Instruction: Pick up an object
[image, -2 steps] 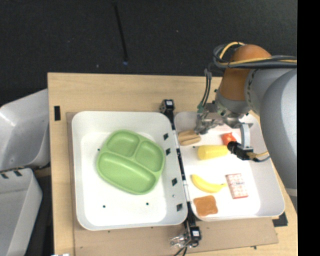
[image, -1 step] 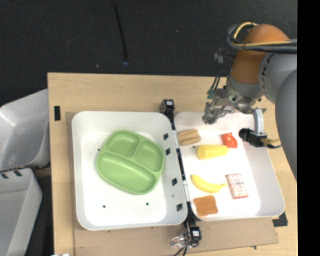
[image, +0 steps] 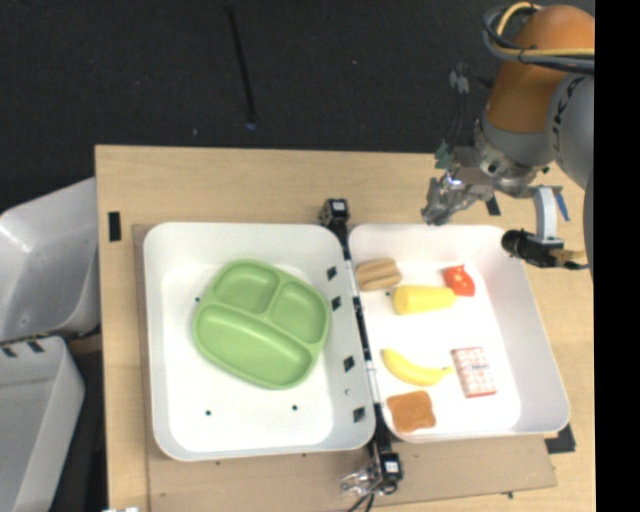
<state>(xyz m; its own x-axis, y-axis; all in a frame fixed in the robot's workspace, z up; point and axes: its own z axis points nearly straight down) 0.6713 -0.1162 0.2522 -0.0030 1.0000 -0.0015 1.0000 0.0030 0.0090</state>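
The right bin (image: 505, 315) holds several small items: a tan bread roll (image: 378, 273), a yellow oblong piece (image: 422, 298), a small red item (image: 459, 281), a banana (image: 413, 369), a pink patterned packet (image: 473, 372) and a brown toast slice (image: 411, 411). My gripper (image: 443, 205) hangs over the back rim of the right bin, above and behind the items. It touches none of them and nothing shows in it. The arm with its orange band (image: 530, 80) rises at the upper right.
In the left bin (image: 180, 400) lies a green divided plate (image: 263, 322). A black clip (image: 334, 212) sits at the back where the bins meet. White housings stand off the bench to the left (image: 45, 270).
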